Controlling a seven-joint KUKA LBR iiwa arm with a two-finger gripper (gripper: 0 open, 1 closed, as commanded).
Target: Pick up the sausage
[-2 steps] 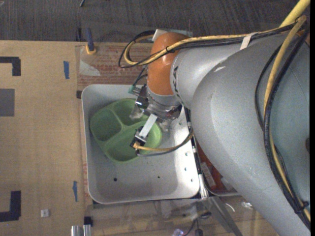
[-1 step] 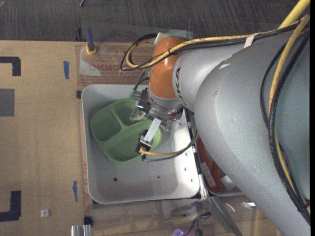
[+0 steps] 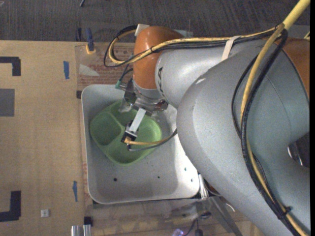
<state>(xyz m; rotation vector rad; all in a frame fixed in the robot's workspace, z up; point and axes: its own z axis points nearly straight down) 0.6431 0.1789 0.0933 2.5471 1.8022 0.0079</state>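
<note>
Your grey arm (image 3: 221, 107) reaches in from the right over the white bin (image 3: 147, 181) on the bench (image 3: 39, 132); its end effector (image 3: 142, 102) hangs above a green divided plate (image 3: 106, 129) lying in that bin; you cannot tell whether it is spread or closed, nor where the sausage lies.

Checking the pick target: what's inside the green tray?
In the green tray, the left compartment shows only bare green. The gripper and arm cover the right side, so anything lying there is hidden.
</note>
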